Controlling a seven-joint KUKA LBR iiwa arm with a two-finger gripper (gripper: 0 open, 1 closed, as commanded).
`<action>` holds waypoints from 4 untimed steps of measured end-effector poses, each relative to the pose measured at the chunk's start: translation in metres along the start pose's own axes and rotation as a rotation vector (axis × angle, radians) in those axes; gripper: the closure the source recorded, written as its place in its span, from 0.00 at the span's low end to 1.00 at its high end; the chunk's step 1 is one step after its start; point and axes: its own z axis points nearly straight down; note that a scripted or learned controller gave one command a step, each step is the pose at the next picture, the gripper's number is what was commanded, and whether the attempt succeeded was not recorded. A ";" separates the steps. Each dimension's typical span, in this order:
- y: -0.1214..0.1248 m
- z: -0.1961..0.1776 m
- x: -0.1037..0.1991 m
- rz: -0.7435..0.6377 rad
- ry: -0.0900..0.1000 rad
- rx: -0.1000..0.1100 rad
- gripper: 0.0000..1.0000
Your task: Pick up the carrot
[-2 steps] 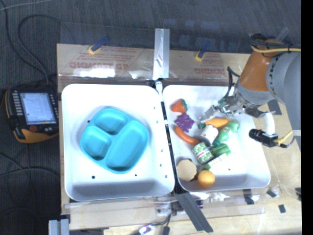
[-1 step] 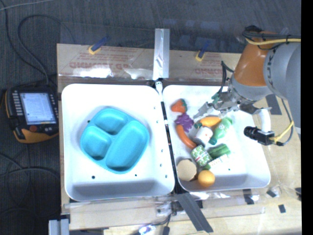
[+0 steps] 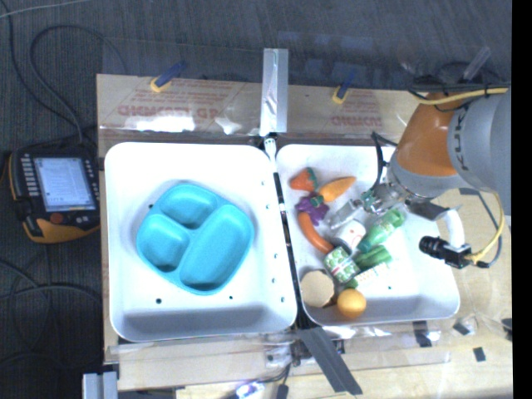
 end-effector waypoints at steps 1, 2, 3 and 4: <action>0.053 -0.052 0.003 -0.096 0.009 0.009 0.00; 0.072 -0.014 -0.010 -0.244 -0.003 -0.010 0.00; 0.044 -0.050 -0.048 -0.443 0.007 0.008 0.00; 0.066 -0.002 -0.010 -0.339 0.001 -0.004 0.00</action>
